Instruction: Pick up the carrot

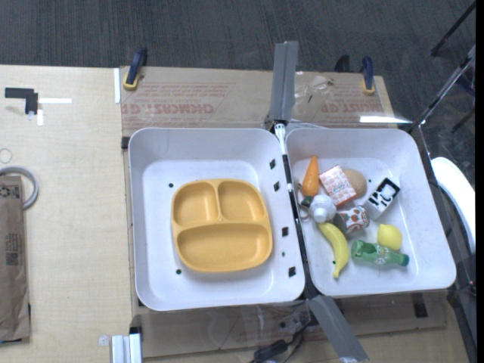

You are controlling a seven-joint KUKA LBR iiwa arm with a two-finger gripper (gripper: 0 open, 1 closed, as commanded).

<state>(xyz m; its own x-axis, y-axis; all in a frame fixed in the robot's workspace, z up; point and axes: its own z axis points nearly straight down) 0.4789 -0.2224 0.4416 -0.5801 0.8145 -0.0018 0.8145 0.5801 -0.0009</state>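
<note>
The carrot (311,174) lies untouched at the far left of the right bin (431,225), just beside the small red-and-white carton (337,186), above the banana (336,248). The left bin (144,225) holds a yellow plate (221,225). Whether my hand is clenched or released, I cannot tell; the whole pick remains.

Carrot (311,175) lies in right bin (431,203); yellow plate (221,225) in left bin (144,203).

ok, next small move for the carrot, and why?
Probably bring the gripper over the right bin and down above the carrot. It lies untouched at that bin's upper left, near the divider, with the red-and-white carton close beside it, so approach from above.
</note>
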